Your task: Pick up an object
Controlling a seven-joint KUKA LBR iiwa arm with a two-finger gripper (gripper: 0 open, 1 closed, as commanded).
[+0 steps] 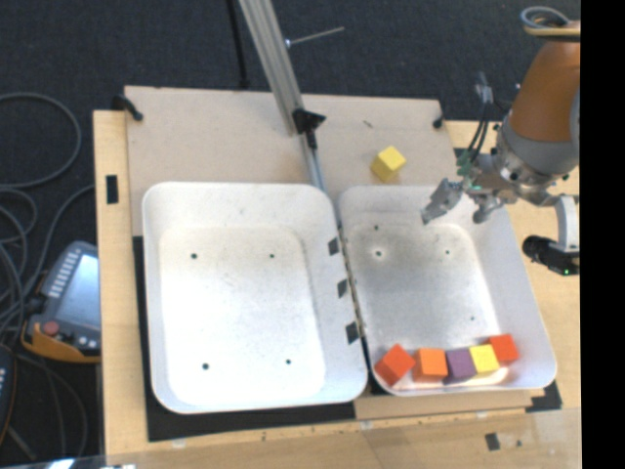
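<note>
Along the near wall of the right bin (508, 291) lies a row of several blocks: an orange-red one (395, 362), an orange one (432, 362), a purple one (459, 363), a yellow one (484, 360) and a red one (504, 349). A lone yellow cube (388, 163) rests on the bench board beyond the bins. My gripper (463, 203) hangs over the far right corner of the right bin, open, with nothing between its fingers, well away from the row of blocks.
The left bin (156, 262) sits beside the right one. A slanted metal rail (275, 57) runs from the top down to the gap between the bins. Cables and a teach pendant (68, 301) lie off the bench at left.
</note>
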